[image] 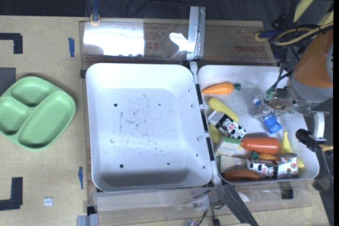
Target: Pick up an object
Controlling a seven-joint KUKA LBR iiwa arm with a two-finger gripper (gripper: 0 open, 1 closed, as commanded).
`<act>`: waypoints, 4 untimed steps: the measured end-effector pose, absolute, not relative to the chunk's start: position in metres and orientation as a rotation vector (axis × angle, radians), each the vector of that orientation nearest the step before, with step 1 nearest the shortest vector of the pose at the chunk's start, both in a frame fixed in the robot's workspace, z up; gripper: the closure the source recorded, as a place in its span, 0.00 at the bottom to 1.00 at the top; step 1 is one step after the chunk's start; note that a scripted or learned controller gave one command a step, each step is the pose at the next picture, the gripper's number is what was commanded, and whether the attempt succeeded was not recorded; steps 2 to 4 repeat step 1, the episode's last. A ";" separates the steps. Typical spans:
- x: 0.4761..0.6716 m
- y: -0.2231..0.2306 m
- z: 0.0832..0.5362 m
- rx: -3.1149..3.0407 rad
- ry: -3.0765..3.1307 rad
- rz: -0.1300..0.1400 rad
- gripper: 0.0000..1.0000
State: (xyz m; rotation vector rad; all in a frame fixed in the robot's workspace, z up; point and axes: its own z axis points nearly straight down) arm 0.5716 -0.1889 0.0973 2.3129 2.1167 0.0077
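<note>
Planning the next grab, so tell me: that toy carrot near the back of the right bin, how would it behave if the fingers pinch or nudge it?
The carrot looks like smooth, hard plastic, so it is probably stiff, light and somewhat slippery. Its rounded, tapered body lies on its side on bare bin floor, so a nudge would likely make it roll or swing around. A pinch across its thicker middle seems safest.

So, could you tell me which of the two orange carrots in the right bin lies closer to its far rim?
The carrot with green top, alone near the far rim; the other carrot sits lower, wedged among the piled toys.
</note>
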 end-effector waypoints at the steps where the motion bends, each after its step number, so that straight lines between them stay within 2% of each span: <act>1: 0.587 -0.193 0.184 2.778 1.467 -0.002 1.00; 4: 0.587 -0.193 0.184 2.778 1.467 -0.002 1.00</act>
